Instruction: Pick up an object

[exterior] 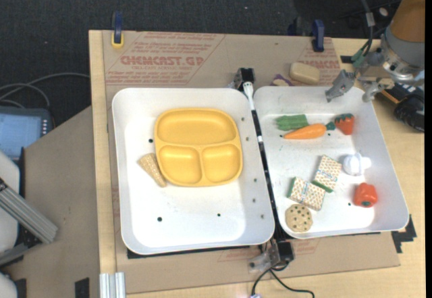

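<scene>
camera view: the gripper [352, 84], fingers spread and holding nothing, hovers over the right bin's [388, 219] far rim. the carrot [305, 132] lies nearest, likely next.

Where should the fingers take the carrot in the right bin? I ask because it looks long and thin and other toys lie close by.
Grip the carrot across the thick middle of its orange body, coming straight down from above. It lies flat, nearly crosswise in the right bin, so the fingers should close across its narrow width. A green vegetable lies close behind it, so the gap there looks tight.
</scene>
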### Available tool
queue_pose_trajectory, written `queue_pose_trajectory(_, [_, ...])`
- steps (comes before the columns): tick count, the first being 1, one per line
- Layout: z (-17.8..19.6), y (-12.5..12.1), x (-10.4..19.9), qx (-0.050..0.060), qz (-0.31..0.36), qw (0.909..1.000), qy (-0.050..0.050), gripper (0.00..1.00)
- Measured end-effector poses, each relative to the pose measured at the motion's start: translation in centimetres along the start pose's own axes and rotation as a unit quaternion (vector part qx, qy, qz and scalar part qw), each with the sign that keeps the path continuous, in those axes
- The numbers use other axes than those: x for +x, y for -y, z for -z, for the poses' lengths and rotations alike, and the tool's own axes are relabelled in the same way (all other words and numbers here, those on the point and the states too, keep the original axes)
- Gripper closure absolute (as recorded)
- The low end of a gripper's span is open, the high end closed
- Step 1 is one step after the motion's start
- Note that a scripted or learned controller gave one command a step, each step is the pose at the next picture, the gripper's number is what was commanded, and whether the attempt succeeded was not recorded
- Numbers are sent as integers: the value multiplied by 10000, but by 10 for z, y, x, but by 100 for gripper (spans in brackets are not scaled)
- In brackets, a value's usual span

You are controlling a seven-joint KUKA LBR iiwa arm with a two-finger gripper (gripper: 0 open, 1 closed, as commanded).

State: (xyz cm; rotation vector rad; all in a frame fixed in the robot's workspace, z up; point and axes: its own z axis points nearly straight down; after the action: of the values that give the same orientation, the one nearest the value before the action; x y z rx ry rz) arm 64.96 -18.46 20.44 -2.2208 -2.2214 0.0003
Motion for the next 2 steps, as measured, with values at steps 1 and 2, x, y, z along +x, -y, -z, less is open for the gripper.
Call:
queue_pose_trajectory(1, [-125,-17,37,7,10,10000,-21,0])
queue_pose_trajectory(2, [-119,-17,96,9,29,10000,-15,0])
